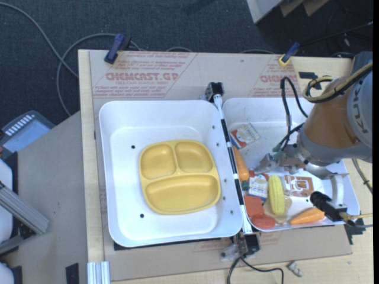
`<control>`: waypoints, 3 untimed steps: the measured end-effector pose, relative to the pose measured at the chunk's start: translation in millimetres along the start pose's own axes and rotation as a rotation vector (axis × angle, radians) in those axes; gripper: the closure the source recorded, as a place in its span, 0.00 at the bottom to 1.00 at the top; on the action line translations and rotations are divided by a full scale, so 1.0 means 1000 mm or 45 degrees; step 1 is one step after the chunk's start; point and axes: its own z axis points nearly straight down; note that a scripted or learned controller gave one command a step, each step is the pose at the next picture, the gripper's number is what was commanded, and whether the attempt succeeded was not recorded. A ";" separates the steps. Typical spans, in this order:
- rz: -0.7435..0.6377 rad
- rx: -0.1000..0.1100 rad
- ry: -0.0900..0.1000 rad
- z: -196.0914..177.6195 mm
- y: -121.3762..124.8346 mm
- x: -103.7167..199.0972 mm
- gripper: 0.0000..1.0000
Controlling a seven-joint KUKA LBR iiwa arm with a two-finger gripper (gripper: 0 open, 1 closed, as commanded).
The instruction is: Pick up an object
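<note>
Fingers cannot be told apart or together, since the grey wrist of the arm (331, 129) covers the gripper (283, 160) where it reaches down into the right bin (260, 106). Toy food lies in that bin just below the gripper: a corn cob (276, 195) upright in the middle, a carrot (308, 216) at the near right, a red piece (256, 210) at the near left, small packets among them; the left bin (112, 176) on the table (148, 70) bears a yellow divided plate (177, 175)
</note>
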 end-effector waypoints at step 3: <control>0.000 0.017 0.000 -0.095 -0.030 -0.007 1.00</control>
